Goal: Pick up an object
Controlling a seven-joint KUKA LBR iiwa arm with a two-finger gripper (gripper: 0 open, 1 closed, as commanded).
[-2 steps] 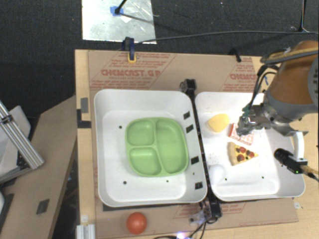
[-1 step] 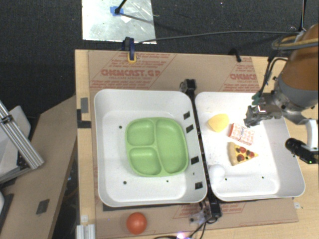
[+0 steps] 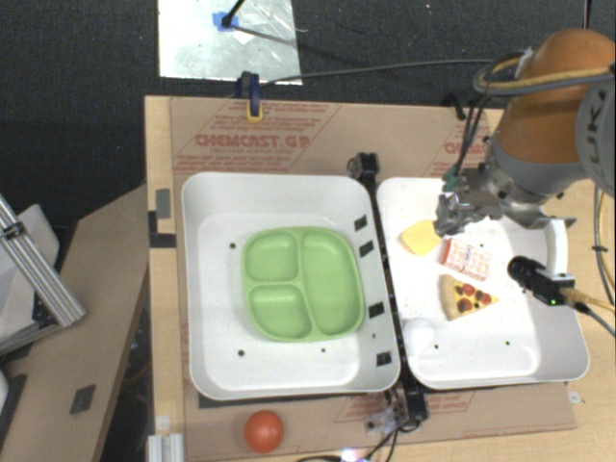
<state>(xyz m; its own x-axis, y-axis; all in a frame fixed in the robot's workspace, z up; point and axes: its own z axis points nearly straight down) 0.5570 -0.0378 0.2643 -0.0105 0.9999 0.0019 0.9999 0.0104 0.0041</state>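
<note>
Arm (image 3: pixel 558 94) cut off at the right edge. Gripper (image 3: pixel 450 218) fingertips too blurred to judge. Print on red-and-white packet (image 3: pixel 467 257) unreadable.

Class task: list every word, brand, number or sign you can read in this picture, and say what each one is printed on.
"CHEMCAST GP": red print on the brown board under the bins, behind the left bin.
Same red print at the board's back right corner: partly hidden, unreadable.
Red-and-white packet in the right bin: print too small to read.
</note>
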